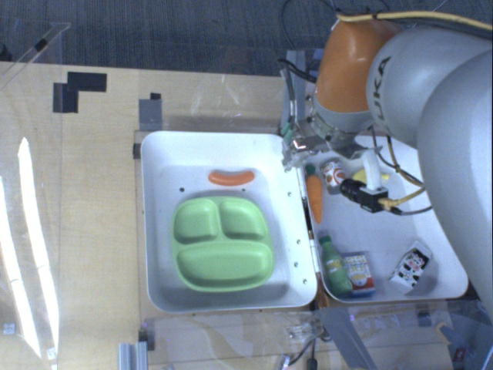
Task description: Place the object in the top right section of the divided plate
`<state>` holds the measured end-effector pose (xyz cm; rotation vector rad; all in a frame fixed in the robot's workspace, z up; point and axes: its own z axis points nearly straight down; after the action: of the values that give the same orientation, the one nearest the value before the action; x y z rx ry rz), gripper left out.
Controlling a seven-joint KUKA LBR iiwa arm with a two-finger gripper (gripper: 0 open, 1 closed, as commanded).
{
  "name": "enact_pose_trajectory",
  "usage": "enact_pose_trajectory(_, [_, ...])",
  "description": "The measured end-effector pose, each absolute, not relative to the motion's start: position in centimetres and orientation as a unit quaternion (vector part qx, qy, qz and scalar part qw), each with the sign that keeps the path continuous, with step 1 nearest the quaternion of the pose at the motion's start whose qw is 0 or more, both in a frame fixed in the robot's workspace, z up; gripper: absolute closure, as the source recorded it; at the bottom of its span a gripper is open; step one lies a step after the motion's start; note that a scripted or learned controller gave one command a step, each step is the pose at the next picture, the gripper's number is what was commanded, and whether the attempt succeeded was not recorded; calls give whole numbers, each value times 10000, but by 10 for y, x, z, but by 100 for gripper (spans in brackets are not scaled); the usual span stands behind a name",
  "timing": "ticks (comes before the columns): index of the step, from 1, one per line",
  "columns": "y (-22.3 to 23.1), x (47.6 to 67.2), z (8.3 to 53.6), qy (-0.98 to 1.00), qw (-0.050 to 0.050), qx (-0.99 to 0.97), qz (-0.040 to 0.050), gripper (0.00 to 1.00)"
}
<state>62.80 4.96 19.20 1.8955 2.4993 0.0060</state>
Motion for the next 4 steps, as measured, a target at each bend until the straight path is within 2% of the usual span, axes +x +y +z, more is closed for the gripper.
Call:
enact_pose_trajectory(1, [74,670,268,6720,25,7405,30,100])
enact_pose_trajectory(2, [24,670,356,6782,44,7349,44,100])
enact_pose_trajectory(3, [25,670,355,6788,41,7343,41,0])
enact_pose_trajectory(4, [10,670,438,6162,46,7876,53,0])
